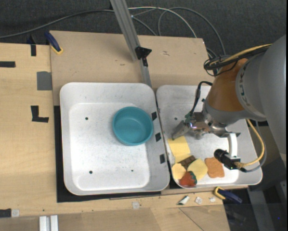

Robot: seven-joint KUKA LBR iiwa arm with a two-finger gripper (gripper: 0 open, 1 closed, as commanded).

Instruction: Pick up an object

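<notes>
In the right bin (173,100), my gripper (182,125) hangs low over the white floor with its fingers spread open and nothing between them. Just below it lies a flat yellow block (179,148), close to the lower finger. Further toward the front of the bin sits a cluster: a small brown piece (188,161), a rounded yellow piece (198,167), a red piece (187,179) and an orange piece (214,167). A teal bowl (132,125) stands upright in the left bin (86,162).
The grey arm with its orange band (226,88) covers the right side of the right bin. A slanted metal pole (129,32) crosses the bench behind the bins. Cables (182,18) trail at the back, and a black-and-yellow cable (240,165) loops near the orange piece.
</notes>
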